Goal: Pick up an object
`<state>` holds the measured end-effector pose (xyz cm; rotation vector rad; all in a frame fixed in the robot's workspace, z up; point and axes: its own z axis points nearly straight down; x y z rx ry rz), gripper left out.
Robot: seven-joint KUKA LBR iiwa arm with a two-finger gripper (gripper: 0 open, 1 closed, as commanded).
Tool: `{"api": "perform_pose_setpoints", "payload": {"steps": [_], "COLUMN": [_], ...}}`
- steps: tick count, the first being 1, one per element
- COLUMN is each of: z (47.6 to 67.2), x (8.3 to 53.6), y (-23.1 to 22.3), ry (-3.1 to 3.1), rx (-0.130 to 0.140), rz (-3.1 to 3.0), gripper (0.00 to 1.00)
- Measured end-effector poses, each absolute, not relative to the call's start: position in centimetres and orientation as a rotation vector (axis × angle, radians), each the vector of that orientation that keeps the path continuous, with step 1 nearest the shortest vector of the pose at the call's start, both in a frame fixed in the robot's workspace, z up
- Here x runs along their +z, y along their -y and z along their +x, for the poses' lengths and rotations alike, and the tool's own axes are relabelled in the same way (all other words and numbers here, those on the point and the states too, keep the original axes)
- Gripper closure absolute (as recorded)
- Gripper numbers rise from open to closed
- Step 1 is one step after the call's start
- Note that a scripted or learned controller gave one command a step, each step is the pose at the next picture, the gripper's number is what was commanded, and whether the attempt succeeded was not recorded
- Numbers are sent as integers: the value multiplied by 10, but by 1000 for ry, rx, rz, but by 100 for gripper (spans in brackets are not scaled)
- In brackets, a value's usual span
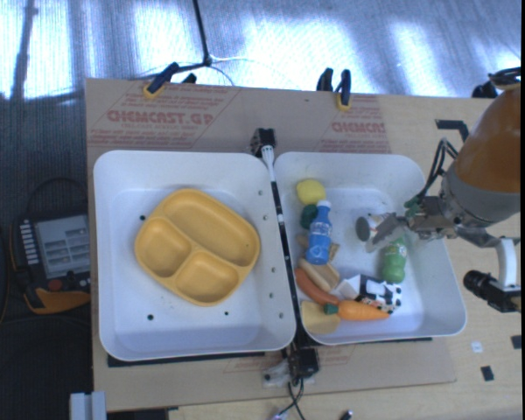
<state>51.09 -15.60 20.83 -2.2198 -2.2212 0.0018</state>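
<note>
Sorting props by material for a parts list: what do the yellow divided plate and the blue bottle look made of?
The yellow divided plate looks like moulded plastic, matte: one even colour, with soft rounded ridges between its three compartments. The blue bottle is probably plastic too, a toy with a white cap and pale label; at this distance its finish is unclear.

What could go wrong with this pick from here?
1. The gripper hangs over the right bin beside a green bottle; a small offset could knock it aside rather than grasp it.
2. The carrot, the black-and-white toy and the blue bottle lie packed close, so a descent there may catch two things.
3. The yellow tray sits in the left bin, away from the arm.
</note>
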Motion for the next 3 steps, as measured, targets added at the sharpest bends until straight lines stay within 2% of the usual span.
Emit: {"api": "perform_pose_setpoints", "payload": {"steps": [1,2,3], "z": [553,553,540], "x": [100,109,218], "y": [191,192,138], "ry": [2221,2220,2225], "rx": [1,2,-1], "rz": [-2221,-2221,-2221], "gripper": [0,100,100]}}
